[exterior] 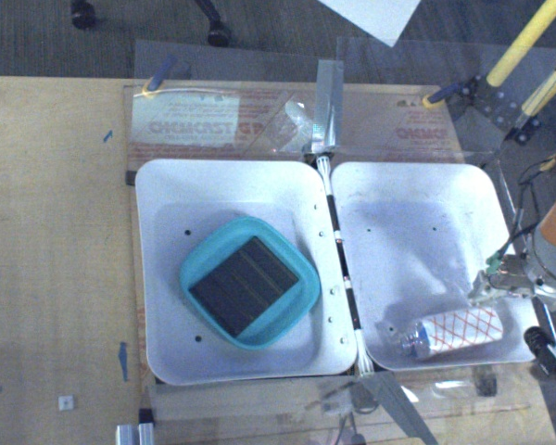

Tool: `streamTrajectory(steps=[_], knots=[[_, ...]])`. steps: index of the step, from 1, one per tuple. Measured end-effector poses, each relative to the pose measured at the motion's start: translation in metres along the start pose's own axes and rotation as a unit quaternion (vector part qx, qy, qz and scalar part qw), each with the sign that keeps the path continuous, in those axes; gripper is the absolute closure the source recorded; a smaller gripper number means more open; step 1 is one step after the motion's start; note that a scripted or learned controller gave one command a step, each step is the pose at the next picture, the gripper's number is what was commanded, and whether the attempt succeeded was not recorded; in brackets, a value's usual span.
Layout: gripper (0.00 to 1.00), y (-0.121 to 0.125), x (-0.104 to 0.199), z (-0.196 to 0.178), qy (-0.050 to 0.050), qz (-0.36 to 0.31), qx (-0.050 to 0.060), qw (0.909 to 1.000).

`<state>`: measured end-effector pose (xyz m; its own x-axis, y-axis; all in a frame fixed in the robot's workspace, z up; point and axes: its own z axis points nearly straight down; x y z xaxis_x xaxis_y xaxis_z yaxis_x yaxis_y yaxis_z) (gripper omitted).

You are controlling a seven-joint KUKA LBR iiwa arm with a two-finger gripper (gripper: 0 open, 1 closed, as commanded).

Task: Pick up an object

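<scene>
Light was even and cool, fairly bright; the white bins [232, 276] showed soft bluish shadows, one left of the gripper [489, 284]; focus was mildly soft throughout; the arm's edge right of the gripper blurred.

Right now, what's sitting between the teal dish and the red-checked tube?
In the camera view, the divider where the two bins meet lies between the teal dish and the tube.
</scene>
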<state>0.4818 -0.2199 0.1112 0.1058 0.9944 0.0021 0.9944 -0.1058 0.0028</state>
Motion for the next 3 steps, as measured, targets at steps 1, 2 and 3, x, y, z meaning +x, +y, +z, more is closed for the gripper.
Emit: streamTrajectory(steps=[1, 2, 3], knots=[[0.00, 0.000, 0.004, 0.000, 0.004, -0.002, 0.002, 1.0000], [0.00, -0.005, 0.032, -0.101, -0.002, 0.135, 0.001, 0.9909], [0.00, -0.007, 0.044, -0.051, -0.001, 0.146, 0.003, 0.9893]])
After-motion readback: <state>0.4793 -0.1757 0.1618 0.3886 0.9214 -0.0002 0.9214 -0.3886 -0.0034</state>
